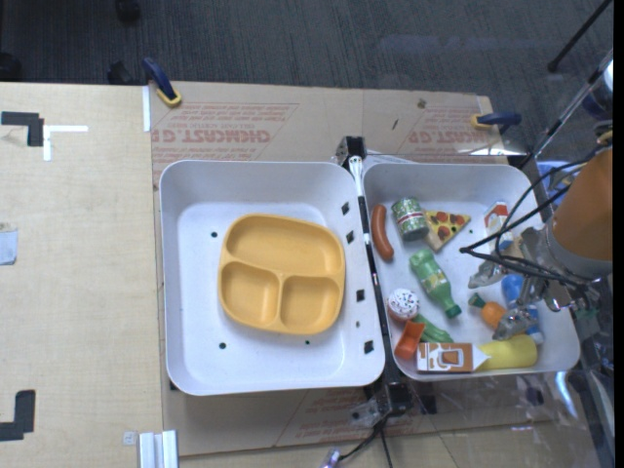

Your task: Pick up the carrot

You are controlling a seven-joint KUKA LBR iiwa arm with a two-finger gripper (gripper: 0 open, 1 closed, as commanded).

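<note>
Carrot (491,312): small orange stub w/ a green tip, smooth plastic look, lying in the right bin (458,175) near its right side, just beside the gripper (509,305). Gripper is metallic grey, hanging low over that corner of the bin w/ black cables looping round it; can't tell if the jaws are released or clenched, too cluttered there. Blue piece (513,287) sits right by the gripper, shape unclear. Rest of right bin, all glossy toy food: red-brown sausage (382,233), long and rounded, by the left wall; green can (407,216) w/ a printed label, tipped over; pizza slice (446,227), flat triangle, yellow w/ red dots, next to the can; green bottle (433,282) lying slantwise mid-bin; white round item w/ red speckles (403,304); red block (409,339); boxy carton (445,358), white and orange, flat at the front wall; yellow banana-like piece (511,353) touching the carton's right end. Left bin (185,261): shallow white plastic, rounded corners, holds a matte yellow plate (283,273) w/ three compartments. Both bins sit on brown cardboard (253,130) w/ red print, clamped by blue clips, on a pale wood desk (73,261). Beyond the desk: dark grey carpet (322,27).
</note>
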